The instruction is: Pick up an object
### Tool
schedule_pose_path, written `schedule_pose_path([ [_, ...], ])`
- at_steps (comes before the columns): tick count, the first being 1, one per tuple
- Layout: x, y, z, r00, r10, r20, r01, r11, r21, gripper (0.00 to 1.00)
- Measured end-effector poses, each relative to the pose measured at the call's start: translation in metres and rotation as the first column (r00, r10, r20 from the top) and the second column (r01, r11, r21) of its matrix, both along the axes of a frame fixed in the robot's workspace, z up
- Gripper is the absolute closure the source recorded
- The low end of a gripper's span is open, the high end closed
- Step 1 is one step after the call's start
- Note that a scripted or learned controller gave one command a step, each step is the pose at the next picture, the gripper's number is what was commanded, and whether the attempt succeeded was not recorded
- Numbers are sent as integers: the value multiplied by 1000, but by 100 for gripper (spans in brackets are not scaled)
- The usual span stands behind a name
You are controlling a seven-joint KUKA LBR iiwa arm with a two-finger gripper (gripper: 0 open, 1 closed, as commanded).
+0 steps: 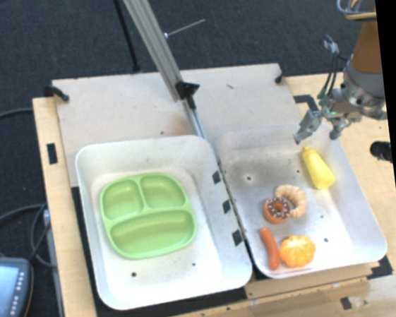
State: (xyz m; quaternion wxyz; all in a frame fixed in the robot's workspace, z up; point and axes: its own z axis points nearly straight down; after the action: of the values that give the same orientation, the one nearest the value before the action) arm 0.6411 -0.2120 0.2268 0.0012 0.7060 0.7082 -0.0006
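In the right bin lie a yellow banana-like piece, a frosted doughnut, an orange carrot and a tangerine. My gripper hangs over the bin's far right corner, just above and behind the yellow piece. Its two grey fingers are spread apart and hold nothing.
The left bin holds a green divided plate. A slanted metal pole rises from the back of the bench between the bins. A handheld pendant lies off the bench at the left.
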Motion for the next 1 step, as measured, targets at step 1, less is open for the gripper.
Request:
schedule_pose_path([
  [1,-42,67,-39,1000,3,-6,-3,1000,5,0],
])
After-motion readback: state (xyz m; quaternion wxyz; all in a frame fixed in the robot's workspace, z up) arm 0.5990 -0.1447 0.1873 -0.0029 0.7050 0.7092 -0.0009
